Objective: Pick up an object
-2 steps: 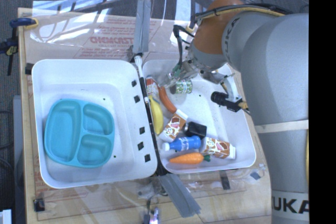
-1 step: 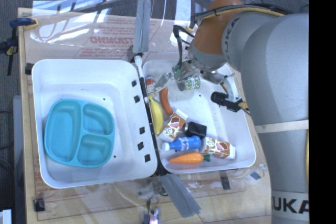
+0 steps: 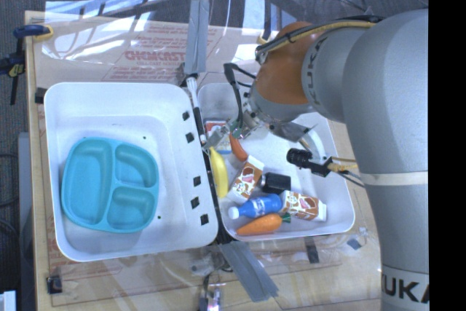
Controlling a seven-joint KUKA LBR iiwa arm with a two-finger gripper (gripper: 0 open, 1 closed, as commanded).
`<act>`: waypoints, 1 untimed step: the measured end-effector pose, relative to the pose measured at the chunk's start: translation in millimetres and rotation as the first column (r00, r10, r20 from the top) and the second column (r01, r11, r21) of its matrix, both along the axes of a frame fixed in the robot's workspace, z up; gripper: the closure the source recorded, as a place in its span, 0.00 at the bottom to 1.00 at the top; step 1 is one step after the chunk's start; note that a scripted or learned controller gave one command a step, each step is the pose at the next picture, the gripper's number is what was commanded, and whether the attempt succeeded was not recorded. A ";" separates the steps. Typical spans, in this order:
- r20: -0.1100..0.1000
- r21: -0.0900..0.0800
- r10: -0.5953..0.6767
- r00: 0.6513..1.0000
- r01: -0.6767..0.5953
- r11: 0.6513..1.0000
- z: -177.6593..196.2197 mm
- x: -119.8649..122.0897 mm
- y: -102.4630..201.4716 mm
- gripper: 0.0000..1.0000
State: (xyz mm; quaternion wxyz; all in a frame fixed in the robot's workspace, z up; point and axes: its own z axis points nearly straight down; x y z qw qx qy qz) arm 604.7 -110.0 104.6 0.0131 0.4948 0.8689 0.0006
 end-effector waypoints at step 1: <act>-0.010 0.012 0.010 1.000 -0.009 1.000 15.1 1.1 5.9 1.00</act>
